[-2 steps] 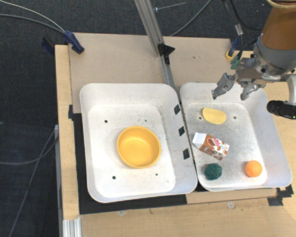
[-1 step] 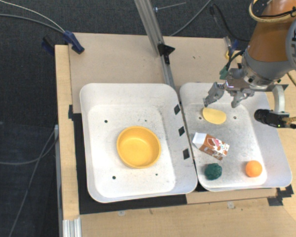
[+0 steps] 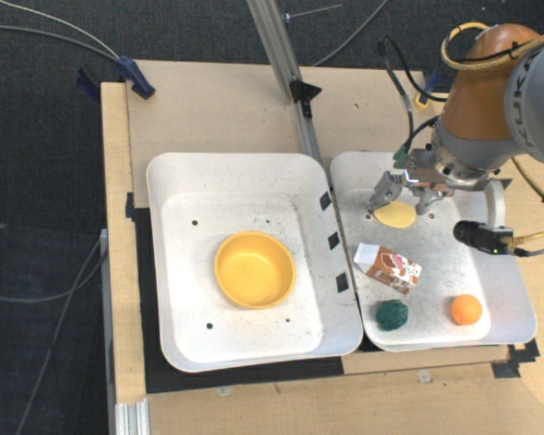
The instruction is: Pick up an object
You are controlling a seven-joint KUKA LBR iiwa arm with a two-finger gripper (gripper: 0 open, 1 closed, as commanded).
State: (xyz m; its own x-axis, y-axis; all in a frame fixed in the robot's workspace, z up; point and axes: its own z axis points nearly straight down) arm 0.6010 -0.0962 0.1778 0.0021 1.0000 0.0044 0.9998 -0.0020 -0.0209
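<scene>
My gripper (image 3: 405, 199) hangs over the far part of the right bin (image 3: 508, 270), fingers spread open. Just below and between its fingertips lies a flat pale yellow piece (image 3: 396, 215) on the bin floor; nothing is lifted. Nearer in the same bin a small red, white and brown carton (image 3: 393, 269) lies on its side. A dark green ball (image 3: 392, 314) and an orange ball (image 3: 466, 309) rest near the front rim. A yellow bowl (image 3: 254, 268) stands upright in the middle of the left bin (image 3: 177, 243).
A slanted metal pole (image 3: 281, 53) comes down from the top to the gap between the bins. A blue clamp (image 3: 136, 78) sits at the bench's far left corner. Cables trail over the dark floor around the bench.
</scene>
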